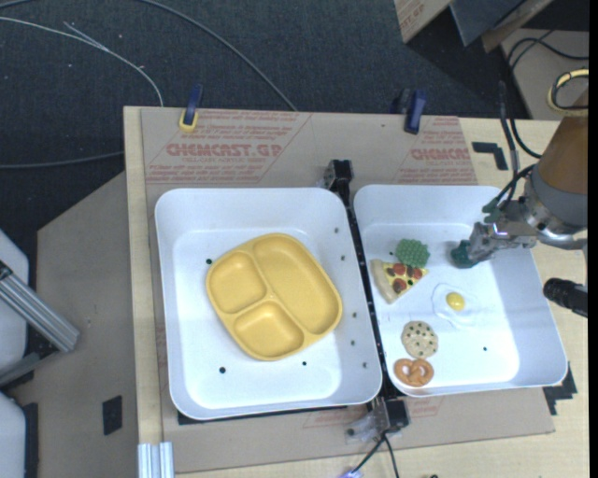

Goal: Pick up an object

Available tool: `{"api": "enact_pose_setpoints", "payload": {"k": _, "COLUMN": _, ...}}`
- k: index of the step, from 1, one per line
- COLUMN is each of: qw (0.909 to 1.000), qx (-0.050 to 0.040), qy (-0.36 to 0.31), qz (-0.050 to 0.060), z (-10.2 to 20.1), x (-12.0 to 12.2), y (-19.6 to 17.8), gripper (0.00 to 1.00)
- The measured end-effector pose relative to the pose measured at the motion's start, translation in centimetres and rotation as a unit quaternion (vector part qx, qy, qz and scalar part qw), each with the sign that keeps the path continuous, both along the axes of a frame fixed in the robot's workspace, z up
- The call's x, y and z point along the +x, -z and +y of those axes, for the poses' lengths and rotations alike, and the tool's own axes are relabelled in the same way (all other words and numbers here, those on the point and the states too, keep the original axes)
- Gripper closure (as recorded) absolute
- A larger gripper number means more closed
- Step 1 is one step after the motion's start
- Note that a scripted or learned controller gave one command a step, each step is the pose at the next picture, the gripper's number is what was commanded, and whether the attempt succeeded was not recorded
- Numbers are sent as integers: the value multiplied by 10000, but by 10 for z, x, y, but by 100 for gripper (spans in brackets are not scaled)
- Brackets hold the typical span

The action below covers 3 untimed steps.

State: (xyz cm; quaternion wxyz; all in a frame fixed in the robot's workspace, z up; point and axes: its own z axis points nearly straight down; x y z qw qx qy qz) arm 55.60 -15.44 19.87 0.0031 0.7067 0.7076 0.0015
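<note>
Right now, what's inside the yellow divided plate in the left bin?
Nothing is visible in the yellow plate; all three compartments look bare. Whatever lies under it in the left bin is covered.

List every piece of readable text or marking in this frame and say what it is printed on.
"CHEMCAST GP": red print on the brown protective sheet behind the left bin, repeated fainter on the sheet behind the right bin; the smaller lines under it are too blurred to read.
The cardboard box shows unreadable print.
</note>
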Motion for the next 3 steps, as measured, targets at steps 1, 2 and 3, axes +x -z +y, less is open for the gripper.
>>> {"api": "enact_pose_setpoints", "payload": {"k": 1, "qw": 10000, "qx": 2, "qy": 2, "qz": 9, "z": 0, "x": 1, "y": -16, "gripper": 100}}
{"api": "enact_pose_setpoints", "payload": {"k": 2, "qw": 10000, "qx": 21, "qy": -28, "qz": 26, "z": 58, "x": 7, "y": -21, "gripper": 100}}
{"api": "enact_pose_setpoints", "payload": {"k": 3, "qw": 10000, "qx": 17, "qy": -22, "qz": 19, "z": 102, "x": 26, "y": -16, "gripper": 100}}
